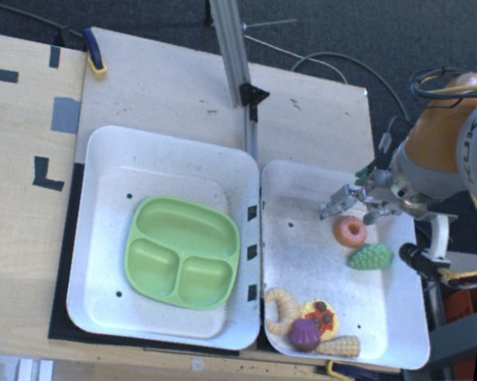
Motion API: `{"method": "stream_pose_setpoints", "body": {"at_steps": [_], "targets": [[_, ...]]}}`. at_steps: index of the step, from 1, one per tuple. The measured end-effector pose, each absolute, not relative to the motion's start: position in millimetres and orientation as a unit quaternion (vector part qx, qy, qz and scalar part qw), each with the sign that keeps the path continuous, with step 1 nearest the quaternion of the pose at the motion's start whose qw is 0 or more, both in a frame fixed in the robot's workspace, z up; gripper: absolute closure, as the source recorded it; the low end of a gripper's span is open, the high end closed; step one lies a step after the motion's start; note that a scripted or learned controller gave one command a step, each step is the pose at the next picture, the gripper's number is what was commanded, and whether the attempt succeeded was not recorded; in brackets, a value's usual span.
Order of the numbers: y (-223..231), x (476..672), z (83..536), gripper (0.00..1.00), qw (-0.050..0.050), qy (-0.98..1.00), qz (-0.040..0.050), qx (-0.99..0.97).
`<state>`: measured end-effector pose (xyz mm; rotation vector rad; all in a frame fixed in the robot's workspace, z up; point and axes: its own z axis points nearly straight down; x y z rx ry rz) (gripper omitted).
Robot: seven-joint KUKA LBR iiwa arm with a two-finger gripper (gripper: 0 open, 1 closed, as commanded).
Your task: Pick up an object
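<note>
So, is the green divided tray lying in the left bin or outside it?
In: the green divided tray lies flat inside the left bin.

Your arm [461, 130] has a rounded grey casing with a broad orange band above the wrist. Black cables loop over its top and trail down its side. Below the band you see a darker metal wrist block, ending in a gripper [358, 208] with slim silvery fingers.

One fixed camera looks down aslant on both bins [182, 155], seemingly from moderate height.
</note>
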<state>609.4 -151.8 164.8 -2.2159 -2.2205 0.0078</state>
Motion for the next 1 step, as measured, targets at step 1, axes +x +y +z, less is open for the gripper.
{"method": "stream_pose_setpoints", "body": {"at_steps": [1], "targets": [[-155.3,605.4,107.1,0.0,-0.004,-0.708,0.0003,-0.707]]}}
